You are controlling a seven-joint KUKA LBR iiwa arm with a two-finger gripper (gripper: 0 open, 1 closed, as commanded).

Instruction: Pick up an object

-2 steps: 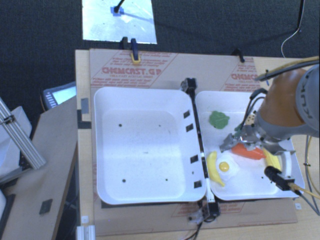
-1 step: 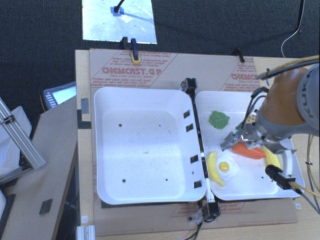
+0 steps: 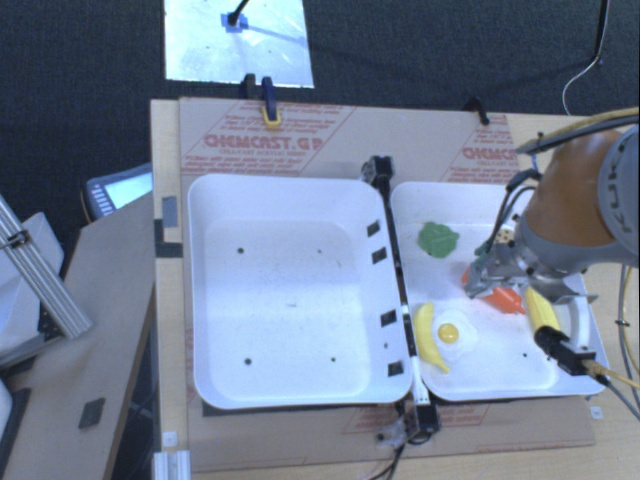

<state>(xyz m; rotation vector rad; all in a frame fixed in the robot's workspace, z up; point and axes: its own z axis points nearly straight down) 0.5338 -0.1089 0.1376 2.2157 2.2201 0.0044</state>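
**Mia:** What is the arm doing?

**Sam:** The gripper (image 3: 487,278) is reaching down into the right bin (image 3: 470,200). It is sitting right over a red toy (image 3: 508,299), at the toy's left end.

**Mia:** Is it holding the toy?

**Sam:** I cannot tell. The arm's grey wrist is hiding that part, so I am not guessing whether it is gripping, loose, or squeezed closed.

**Mia:** What else is lying in there?

**Sam:** A green toy (image 3: 438,238) is lying up near the top. A banana (image 3: 428,337) is lying by the wall between the bins, and a fried egg (image 3: 450,333) is touching it. Another yellow toy (image 3: 541,309) is lying just beside the red one, on its right.

**Mia:** So how should it be picking one up well?

**Sam:** I think it should be going for the red toy, since that one is closest. It should be coming straight down, squeezing across the thin part, and keeping off the yellow toy next to it. Then it should be lifting slowly, so the toy is not slipping out.

**Mia:** Is the left bin (image 3: 210,298) helping?

**Sam:** No, the toys are all in the right one.

**Mia:** Any words to read?

**Sam:** Yes. The board (image 3: 330,133) on the worktop is showing "CHEMCAST GP" in red, and that name again, partly hidden, at the right.
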